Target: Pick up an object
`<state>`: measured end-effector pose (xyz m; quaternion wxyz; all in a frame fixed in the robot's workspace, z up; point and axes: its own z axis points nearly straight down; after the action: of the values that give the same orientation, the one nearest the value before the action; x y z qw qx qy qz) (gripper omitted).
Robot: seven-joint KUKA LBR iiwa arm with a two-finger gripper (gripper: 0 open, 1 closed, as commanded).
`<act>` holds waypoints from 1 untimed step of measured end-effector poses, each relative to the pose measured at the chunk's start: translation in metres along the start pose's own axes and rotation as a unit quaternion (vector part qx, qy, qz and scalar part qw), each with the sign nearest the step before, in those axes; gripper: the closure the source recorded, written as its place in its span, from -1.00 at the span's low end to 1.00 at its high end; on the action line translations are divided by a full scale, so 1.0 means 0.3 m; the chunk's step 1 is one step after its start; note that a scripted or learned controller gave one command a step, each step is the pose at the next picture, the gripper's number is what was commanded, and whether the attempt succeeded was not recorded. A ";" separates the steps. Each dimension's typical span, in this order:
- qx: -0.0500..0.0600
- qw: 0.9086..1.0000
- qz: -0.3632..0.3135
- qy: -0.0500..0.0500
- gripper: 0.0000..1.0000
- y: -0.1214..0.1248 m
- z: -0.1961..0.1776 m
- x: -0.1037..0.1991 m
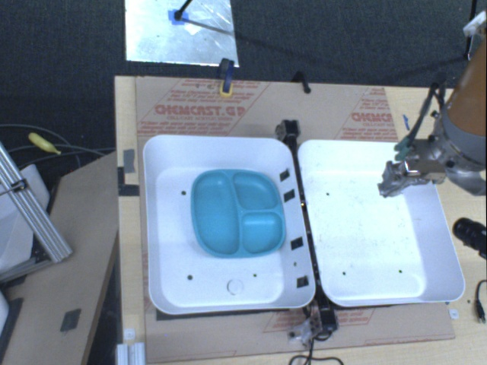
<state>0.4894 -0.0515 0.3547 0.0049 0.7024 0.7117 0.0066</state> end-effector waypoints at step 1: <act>0.007 1.000 0.000 0.000 1.00 -0.004 0.024 0.234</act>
<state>0.4873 0.0188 0.3477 0.0003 0.7028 0.7114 0.0019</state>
